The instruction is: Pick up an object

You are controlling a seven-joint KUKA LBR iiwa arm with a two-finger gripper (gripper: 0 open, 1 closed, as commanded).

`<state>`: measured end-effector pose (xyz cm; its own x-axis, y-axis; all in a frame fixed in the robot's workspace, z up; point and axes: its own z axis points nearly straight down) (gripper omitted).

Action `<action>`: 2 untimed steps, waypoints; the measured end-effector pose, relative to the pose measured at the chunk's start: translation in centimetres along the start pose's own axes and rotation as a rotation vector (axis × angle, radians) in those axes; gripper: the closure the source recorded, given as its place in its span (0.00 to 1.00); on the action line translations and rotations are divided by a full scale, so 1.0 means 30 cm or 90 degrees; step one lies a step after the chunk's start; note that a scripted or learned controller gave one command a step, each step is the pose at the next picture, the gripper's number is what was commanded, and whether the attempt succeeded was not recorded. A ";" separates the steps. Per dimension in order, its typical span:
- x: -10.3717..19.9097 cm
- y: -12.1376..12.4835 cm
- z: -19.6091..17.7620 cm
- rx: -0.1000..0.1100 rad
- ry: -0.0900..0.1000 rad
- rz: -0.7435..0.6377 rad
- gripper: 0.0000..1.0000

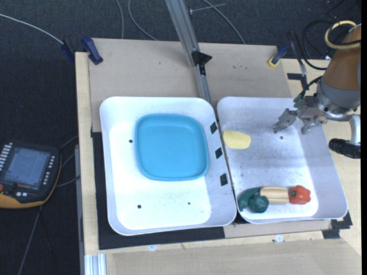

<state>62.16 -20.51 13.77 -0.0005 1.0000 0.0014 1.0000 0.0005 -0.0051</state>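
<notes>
My gripper (295, 124) hangs over the upper right part of the right bin (321, 159), open, with nothing between its two spread fingers (282, 124). A pale yellow lemon-shaped piece (237, 139) lies at the bin's left side, well to the left of the gripper. Along the bin's near edge lie a dark green vegetable piece (253, 201), a tan stick-like piece (274, 195) and a red tomato-like piece (299, 195), touching in a row.
The left bin (117, 176) holds a turquoise square plate (171, 146). A metal pole (186, 33) slants down to the gap between the bins. Blue and yellow clamps (90, 49) grip the bench's back corners. A handheld pendant (26, 173) lies on the floor at left.
</notes>
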 end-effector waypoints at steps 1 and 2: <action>-0.001 0.006 -0.048 -0.005 -0.001 0.000 1.00; -0.006 0.015 -0.260 -0.007 -0.002 0.000 1.00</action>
<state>62.64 -20.69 21.57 -0.0004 1.0000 -0.0016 1.0000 0.0004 0.0063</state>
